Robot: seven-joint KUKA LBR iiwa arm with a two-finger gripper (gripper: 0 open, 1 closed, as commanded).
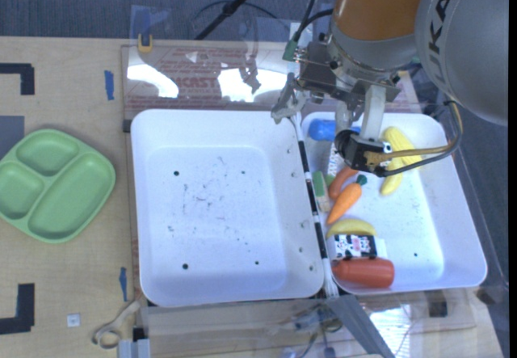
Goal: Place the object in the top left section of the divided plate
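Gripper [308,91] hung over right bin [432,223], near divider; grip state couldn't be told. Carrot [346,200], banana [396,157] lay in bin. Green divided plate [56,187] sat on bench [65,90], far left.

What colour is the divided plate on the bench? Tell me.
The divided plate is light green, seen best in the camera view.

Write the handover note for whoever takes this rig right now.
Claw: hangs over the far end of the wall between the two bins; state unclear, nothing seen in it.
Things: green divided plate on the bench left of the bins; carrot, banana, red toy and other items in the right bin.
Done: nothing placed yet.
Left: pick an object, carry it to the plate's top left section.
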